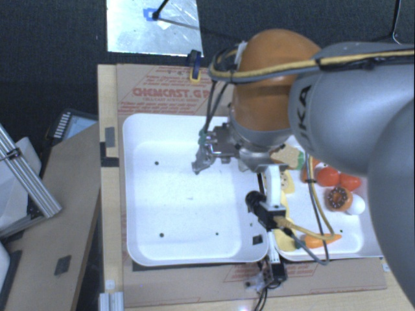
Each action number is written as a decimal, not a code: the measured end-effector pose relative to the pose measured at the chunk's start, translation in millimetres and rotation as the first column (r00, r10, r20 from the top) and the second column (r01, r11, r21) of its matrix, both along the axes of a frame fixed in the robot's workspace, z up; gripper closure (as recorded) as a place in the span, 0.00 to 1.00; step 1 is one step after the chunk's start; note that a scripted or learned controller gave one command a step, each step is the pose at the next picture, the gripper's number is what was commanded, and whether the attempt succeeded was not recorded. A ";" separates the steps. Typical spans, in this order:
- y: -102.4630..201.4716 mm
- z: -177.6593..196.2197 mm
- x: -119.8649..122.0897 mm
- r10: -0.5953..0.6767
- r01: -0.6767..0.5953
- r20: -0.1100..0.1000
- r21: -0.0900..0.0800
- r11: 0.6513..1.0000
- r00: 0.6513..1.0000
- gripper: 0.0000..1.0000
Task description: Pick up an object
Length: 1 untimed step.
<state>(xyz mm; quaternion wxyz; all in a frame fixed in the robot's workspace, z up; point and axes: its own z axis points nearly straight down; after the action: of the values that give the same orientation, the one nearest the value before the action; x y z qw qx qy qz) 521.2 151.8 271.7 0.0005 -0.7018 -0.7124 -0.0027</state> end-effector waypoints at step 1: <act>75.2 -102.7 15.1 -0.006 0.006 -0.005 -0.003 1.000 1.000 0.00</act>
<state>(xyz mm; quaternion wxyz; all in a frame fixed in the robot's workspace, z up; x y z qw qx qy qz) 536.3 227.0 169.0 0.0012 -0.7038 -0.7104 -0.0002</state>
